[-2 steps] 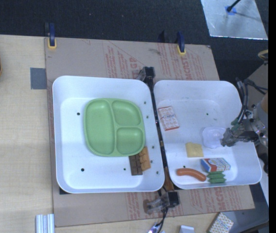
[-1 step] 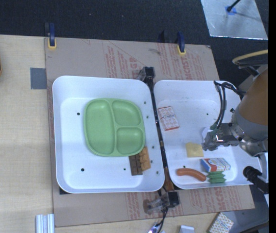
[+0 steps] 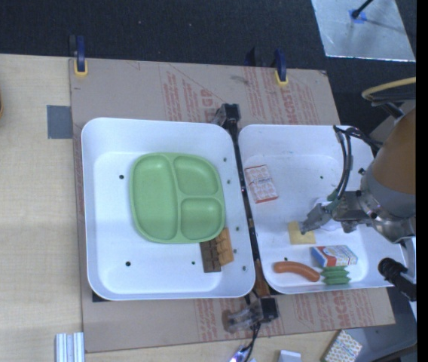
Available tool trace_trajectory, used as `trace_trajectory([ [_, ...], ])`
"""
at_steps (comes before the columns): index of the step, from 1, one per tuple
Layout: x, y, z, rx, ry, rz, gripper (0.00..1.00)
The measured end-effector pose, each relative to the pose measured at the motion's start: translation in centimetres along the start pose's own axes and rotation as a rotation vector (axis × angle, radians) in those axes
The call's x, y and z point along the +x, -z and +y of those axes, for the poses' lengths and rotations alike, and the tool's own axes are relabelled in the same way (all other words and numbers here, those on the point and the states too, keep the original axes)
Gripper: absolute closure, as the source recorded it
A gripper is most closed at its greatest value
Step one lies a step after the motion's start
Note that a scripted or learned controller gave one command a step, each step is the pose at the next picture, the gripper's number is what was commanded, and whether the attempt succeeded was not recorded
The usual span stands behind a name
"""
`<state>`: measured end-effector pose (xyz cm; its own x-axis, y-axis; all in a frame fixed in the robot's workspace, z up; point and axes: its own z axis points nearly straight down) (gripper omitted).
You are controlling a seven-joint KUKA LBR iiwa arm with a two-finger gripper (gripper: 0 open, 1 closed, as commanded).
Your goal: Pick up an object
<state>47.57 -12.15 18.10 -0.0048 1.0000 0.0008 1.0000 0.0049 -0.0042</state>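
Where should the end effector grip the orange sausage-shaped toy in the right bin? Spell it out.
Grip the orange sausage-shaped toy across its narrow middle, coming from above. It lies flat and long, left to right, so closing across its short width fits. The green toy crowds its right end.

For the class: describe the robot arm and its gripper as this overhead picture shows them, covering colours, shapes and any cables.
The arm enters from the right: a bulky rounded grey body with an orange-brown band above the wrist. A thin dark cable loops up and over from the wrist area. The gripper is small, dark grey metal, narrowing towards its tip, with a spot of green near its base. No markings are legible.
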Motion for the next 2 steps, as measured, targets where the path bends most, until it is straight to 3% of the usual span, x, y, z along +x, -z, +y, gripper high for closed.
trace_trajectory([
  [1,0.9,-6.1,4.3,0.001,0.002,-0.001,0.0],
  [2,2.8,-9.0,2.6,-0.003,-0.001,-0.003,0.0],
])
